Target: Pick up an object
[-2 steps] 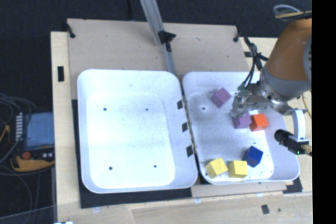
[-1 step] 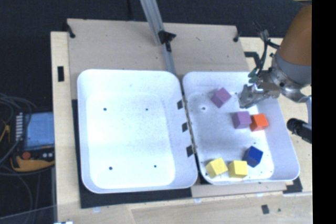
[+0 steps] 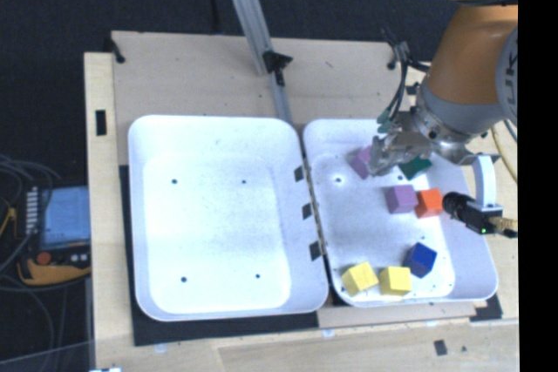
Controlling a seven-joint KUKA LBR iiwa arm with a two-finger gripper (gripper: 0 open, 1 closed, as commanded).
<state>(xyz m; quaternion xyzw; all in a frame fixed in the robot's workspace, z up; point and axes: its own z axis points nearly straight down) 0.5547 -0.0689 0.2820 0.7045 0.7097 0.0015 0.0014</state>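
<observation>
Lying tilted beside the fingers [image 3: 381, 157], pink block [image 3: 360, 161], long axis unclear; finger state indiscernible.

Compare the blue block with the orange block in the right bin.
Colour: the blue block is dark blue, the orange block bright orange. Place: the blue block lies nearer the bin's front edge, by a yellow block; the orange block lies further back. Neighbours: the orange block sits against a purple block; the blue block stands just apart from its yellow neighbour. Both are small cubes lying in the right bin, away from the hand.
</observation>
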